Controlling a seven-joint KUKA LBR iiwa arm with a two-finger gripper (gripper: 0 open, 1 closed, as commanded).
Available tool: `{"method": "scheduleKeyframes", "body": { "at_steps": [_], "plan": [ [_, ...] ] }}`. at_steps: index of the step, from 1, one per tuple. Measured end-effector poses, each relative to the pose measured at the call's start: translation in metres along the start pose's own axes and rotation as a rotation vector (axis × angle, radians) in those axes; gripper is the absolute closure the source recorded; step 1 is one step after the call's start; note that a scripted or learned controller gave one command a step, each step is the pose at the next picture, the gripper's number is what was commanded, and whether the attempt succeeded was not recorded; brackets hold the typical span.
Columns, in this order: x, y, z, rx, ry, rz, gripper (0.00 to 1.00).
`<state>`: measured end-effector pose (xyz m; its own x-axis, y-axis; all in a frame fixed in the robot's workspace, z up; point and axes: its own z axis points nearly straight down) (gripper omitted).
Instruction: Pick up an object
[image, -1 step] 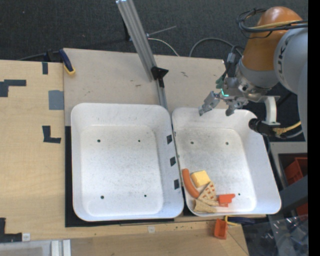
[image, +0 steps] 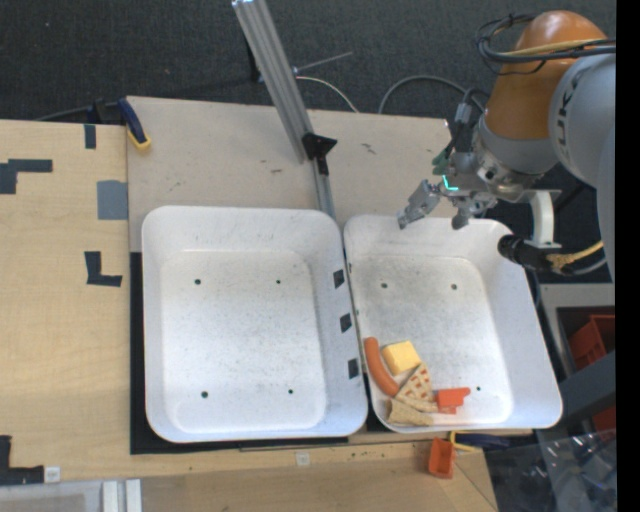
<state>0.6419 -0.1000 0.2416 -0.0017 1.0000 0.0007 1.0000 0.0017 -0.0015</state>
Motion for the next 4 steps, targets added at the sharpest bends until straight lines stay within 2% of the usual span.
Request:
{"method": "scheduleKeyframes", "body": {
  "at_steps": [2, 3, 4],
  "plan": [
    [-0.003, -0.002, 0.127, 0.007, -0.001, 0.000, 0.00],
    [-0.002, -0.003, 0.155, 0.002, -0.002, 0.000, 0.00],
    [-0.001, -0.002, 0.143, 0.001, -0.001, -0.001, 1.00]
  ]
}}
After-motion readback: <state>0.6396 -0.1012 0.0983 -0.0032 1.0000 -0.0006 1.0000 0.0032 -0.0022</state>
